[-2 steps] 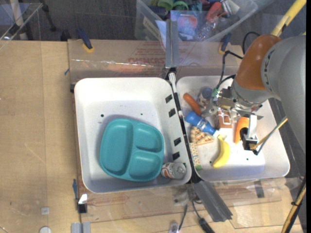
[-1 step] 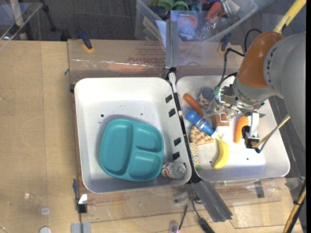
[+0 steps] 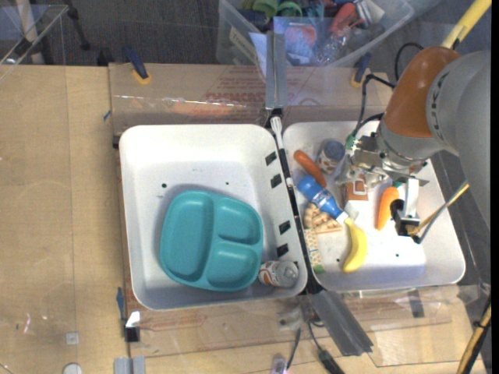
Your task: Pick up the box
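My gripper (image 3: 360, 176) hangs low over the back middle of the right bin (image 3: 437, 263). Directly beneath it lies a small brown and white box (image 3: 357, 188), partly hidden by the gripper. I cannot make out whether the gripper touches it. A second, flat printed box (image 3: 313, 234) lies along the divider at the right bin's left side.
The right bin also holds a blue bottle (image 3: 320, 196), a banana (image 3: 355, 249), a carrot (image 3: 384, 206), an orange stick (image 3: 306, 164) and a can (image 3: 331, 153). In the left bin sit a teal divided plate (image 3: 210, 240) and a small can (image 3: 279, 273). A clear tub of toys (image 3: 312, 6) stands behind.
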`<state>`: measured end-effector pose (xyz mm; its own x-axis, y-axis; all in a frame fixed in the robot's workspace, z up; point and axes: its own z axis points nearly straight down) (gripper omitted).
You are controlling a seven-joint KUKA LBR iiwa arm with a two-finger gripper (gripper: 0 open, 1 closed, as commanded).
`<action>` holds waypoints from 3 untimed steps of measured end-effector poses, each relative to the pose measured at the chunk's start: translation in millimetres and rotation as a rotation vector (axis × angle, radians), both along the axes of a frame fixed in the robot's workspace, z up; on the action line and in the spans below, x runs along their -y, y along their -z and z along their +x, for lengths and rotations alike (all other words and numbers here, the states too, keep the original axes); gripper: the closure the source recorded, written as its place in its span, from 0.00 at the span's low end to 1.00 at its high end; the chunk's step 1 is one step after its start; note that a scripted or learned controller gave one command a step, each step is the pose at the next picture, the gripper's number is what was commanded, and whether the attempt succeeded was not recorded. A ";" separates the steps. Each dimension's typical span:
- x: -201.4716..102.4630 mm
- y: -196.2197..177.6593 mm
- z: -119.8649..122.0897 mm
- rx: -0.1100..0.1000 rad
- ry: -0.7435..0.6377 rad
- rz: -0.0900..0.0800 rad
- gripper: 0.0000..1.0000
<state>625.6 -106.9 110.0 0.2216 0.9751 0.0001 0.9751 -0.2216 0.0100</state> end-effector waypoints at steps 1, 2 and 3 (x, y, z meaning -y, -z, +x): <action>0.9 -9.2 0.0 0.000 0.000 0.000 1.00; -1.8 14.4 -2.8 0.005 -0.237 -0.001 1.00; -1.4 5.0 -2.5 0.006 -0.235 -0.001 1.00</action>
